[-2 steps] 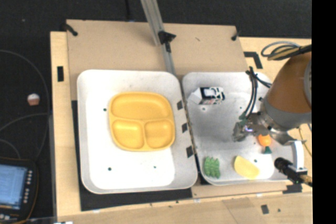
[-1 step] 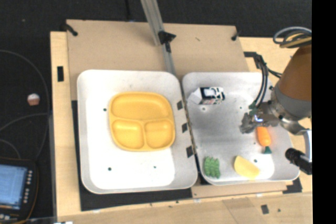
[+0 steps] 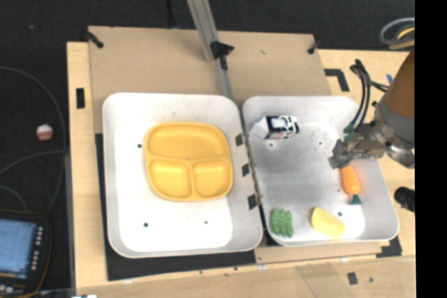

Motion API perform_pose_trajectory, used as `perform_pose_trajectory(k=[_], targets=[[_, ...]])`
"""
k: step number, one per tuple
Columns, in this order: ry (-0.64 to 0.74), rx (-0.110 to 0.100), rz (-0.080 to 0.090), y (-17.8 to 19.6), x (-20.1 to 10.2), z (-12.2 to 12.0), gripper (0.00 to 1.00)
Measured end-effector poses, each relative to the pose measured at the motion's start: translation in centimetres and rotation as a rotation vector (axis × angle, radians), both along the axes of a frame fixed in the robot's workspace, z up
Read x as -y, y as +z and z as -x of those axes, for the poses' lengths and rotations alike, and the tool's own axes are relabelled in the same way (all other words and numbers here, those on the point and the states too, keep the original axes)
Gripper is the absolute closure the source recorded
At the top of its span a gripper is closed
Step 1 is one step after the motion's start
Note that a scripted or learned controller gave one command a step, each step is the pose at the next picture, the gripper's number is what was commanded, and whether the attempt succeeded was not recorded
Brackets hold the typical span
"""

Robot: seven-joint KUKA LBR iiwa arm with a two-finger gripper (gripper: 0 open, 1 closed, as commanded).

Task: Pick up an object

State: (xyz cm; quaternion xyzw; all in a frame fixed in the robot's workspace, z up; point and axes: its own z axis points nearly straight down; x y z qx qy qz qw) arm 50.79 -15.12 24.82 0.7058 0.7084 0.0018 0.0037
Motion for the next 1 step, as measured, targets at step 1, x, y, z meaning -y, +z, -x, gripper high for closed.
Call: perform_pose_trajectory(k=[1], targets=[[0.004,-0.006,-0.004,-1.1,-5.33,-0.63,1.0]])
